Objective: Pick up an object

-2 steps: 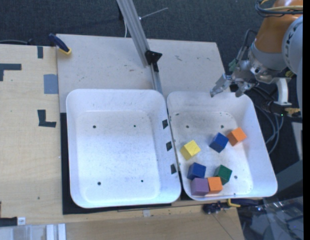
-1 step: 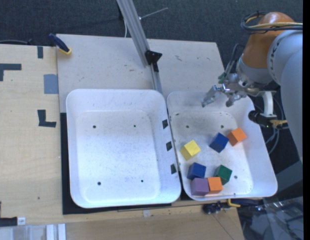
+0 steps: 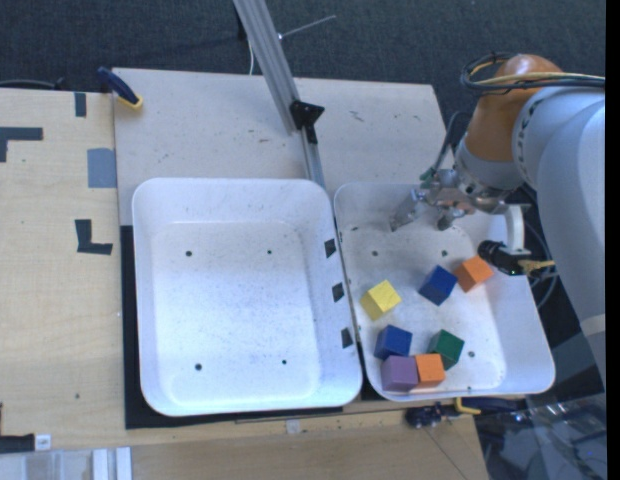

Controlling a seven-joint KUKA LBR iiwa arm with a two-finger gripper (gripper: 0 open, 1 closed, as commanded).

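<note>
The gripper, fingers apart and holding nothing, is hovering over the right bin, apparently approaching; descending onto a cube, perhaps the blue cube, comes next.

Arm cut off at right edge

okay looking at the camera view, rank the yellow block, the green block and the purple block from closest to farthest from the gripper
From the gripper:
1. Yellow block, mid right bin, near its left wall.
2. Green block, lower down, toward the front.
3. Purple block, at the front edge.
</note>
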